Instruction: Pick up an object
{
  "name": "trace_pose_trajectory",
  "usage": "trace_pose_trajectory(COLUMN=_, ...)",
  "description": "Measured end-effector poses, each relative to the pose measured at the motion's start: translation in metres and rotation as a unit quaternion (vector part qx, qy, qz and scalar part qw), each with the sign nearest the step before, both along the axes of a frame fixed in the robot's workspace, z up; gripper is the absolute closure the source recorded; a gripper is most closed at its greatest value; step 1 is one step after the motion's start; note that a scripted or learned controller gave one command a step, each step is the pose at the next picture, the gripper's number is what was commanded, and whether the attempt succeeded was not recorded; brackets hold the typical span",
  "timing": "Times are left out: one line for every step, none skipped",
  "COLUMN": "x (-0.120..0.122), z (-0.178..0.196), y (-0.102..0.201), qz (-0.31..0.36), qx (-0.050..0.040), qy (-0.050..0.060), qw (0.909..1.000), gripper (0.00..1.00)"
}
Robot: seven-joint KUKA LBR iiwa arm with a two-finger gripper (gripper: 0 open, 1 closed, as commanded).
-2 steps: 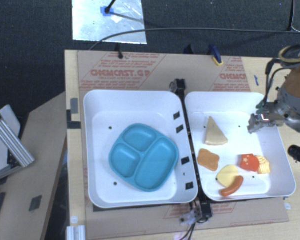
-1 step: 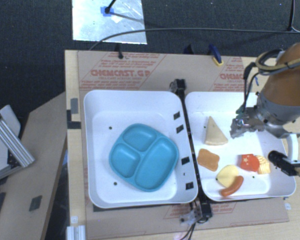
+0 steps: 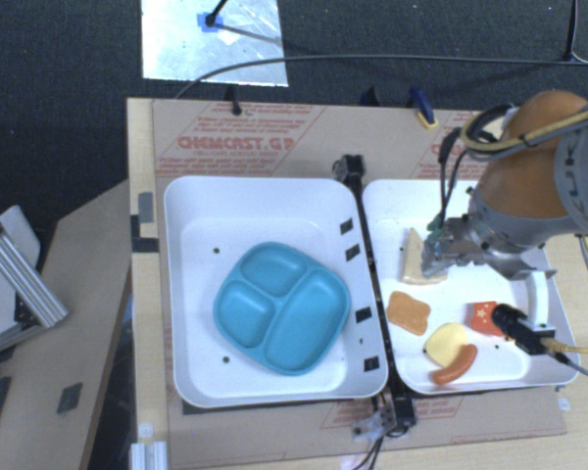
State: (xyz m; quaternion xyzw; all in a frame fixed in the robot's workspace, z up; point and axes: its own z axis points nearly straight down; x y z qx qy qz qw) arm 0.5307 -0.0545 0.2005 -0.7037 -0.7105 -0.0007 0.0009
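Note:
My gripper (image 3: 437, 258) is low in the right bin (image 3: 397, 200), at the right edge of a cream wedge-shaped piece (image 3: 413, 260) that lies near the bin's middle. Whether it touches the wedge is hidden by the gripper body. In front of it lie a flat orange piece (image 3: 409, 312), a pale yellow lump (image 3: 446, 340), an orange-red sausage (image 3: 455, 364) and a small red piece (image 3: 483, 317). The grey arm with its orange band comes in from the right, above the bin's far right side.
The left bin (image 3: 191, 262) holds a blue divided plate (image 3: 282, 306) near its middle. A black divider with clips (image 3: 365, 282) runs between the two bins. The back of the right bin is bare white floor.

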Motion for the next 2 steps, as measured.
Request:
trace_pose_trajectory(x=0.001, z=0.005, y=0.062, qz=0.001, qx=0.0001, qy=-0.001, qw=1.0000, gripper=1.00)
trace_pose_trajectory(x=-0.013, z=0.015, y=0.123, qz=0.001, qx=0.0002, qy=-0.001, qw=1.0000, gripper=1.00)
